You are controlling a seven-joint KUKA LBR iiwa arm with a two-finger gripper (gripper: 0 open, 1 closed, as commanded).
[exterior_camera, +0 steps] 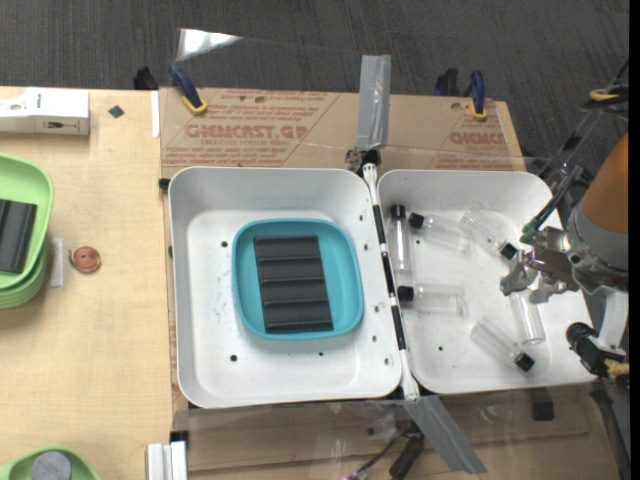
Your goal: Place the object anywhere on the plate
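Camera view, desk: a pale wooden desk (100, 368) carries two shallow white bins side by side on cardboard.
Left bin (200, 298): holds a teal plate (345, 288) with a dark ribbed insert (292, 284) lying on its middle.
Right bin (450, 363): holds several clear plastic tubes with black caps, scattered well apart; one stands along the bin's left wall (399, 243), one lies at the far side (440, 225), one near the middle (432, 295), one at the near right (500, 345).
Arm: reaches in from the right, orange band at the frame's right edge.
Hand (528, 276): low over the right side of the right bin, just above a clear tube (526, 318) that points toward the near edge. Whether it is open or closed, and whether anything is between the fingers, I cannot tell; the metal parts blur into the tube.
Task's thing: judged to be that tube under the hand, lying in the right bin, well apart from the plate.
Risk, grasp: a smooth, round, clear tube could roll or squirt out if it is pinched off-centre.
Risk, transfer: the bin walls meet between the tube and the plate; a low carry could knock the tube loose there.
Risk, placement: the ribbed insert could send a dropped tube rolling off the plate.
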